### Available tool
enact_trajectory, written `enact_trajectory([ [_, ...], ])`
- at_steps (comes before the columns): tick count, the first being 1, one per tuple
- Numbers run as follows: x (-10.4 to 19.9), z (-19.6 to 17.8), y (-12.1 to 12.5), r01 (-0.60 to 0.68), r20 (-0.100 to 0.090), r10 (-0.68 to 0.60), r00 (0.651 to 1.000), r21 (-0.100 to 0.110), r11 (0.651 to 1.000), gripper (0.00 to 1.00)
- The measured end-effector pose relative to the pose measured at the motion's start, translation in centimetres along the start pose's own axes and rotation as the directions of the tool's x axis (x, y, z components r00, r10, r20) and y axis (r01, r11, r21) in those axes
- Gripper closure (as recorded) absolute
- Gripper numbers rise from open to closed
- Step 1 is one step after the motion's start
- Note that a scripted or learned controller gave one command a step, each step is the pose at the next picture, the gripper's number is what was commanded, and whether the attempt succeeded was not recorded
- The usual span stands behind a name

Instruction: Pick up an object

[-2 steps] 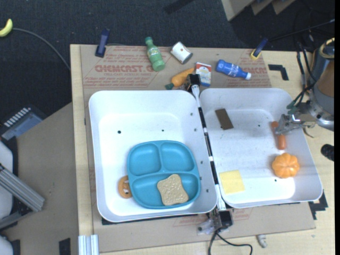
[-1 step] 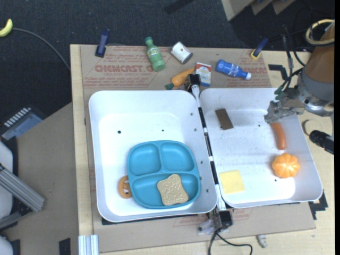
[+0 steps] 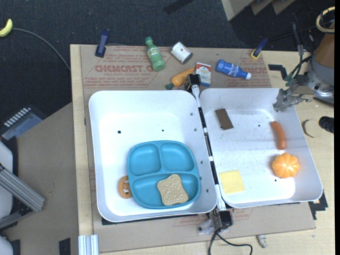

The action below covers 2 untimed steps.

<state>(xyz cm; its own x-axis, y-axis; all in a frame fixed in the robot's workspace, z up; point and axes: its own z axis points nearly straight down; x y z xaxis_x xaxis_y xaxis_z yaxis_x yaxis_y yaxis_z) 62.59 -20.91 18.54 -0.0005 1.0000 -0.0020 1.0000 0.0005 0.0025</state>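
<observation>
I cannot tell how the pincer (image 3: 281,101) stands, up at the far right corner of the right bin (image 3: 249,198), above the sausage (image 3: 278,135), orange pumpkin (image 3: 286,165), yellow square (image 3: 231,181) and brown block (image 3: 224,119).

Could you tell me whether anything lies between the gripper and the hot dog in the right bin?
Nothing visible does. The gripper hangs over the right bin's far right corner, and the hot dog lies just nearer the camera on bare floor. The orange sits beyond it.
</observation>
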Motion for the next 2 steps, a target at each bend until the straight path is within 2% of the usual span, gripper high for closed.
enact_trajectory([
  [1, 0.4, -2.5, -2.5, 0.0, -0.002, 0.0, 1.0, 0.003, 1.0, 1.0],
  [2, -0.8, -3.9, -8.0, -0.001, -0.001, 0.001, 1.0, 0.003, 1.0, 1.0],
])
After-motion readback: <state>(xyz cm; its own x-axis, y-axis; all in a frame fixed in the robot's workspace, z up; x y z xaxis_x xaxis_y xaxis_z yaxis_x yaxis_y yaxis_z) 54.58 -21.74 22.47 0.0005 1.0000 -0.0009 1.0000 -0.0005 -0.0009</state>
